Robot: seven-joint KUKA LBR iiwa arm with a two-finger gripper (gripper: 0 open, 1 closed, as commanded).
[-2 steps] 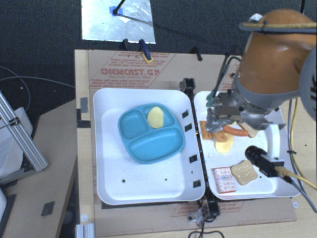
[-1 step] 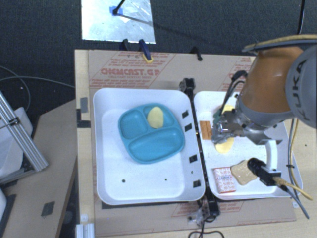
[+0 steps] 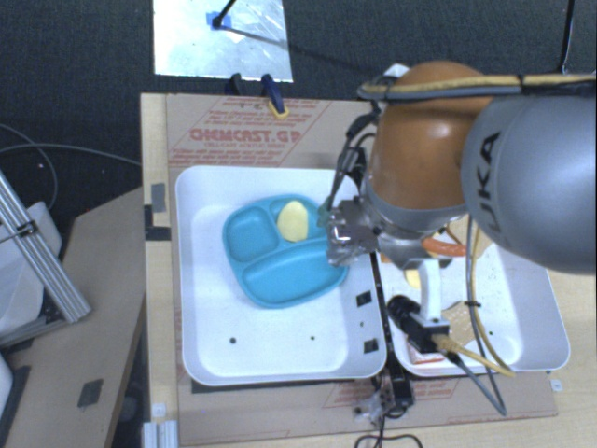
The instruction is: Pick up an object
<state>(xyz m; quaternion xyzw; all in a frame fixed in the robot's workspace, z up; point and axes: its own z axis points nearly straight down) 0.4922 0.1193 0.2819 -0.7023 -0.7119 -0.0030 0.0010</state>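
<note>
Dark carpet surrounds our bench (image 3: pixel 159 278), where a cardboard sheet (image 3: pixel 247 124) printed "CHEMCAST GP" in red lies under 2 white bins. We see a blue divided plate (image 3: pixel 270 273) in the left bin (image 3: pixel 215 343), carrying a yellow lemon-like object (image 3: pixel 293 220) in its upper right compartment. Our arm (image 3: pixel 522 180), lettered "UKA", holds its pincer (image 3: pixel 338 241) at the plate's right rim; we cannot tell its opening.

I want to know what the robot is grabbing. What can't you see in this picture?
- Claw: the arm's orange wrist hides most of it in the camera view.
- Right bin: the arm covers most of what lies inside.
- Blue tray: its right edge sits under the claw.
</note>
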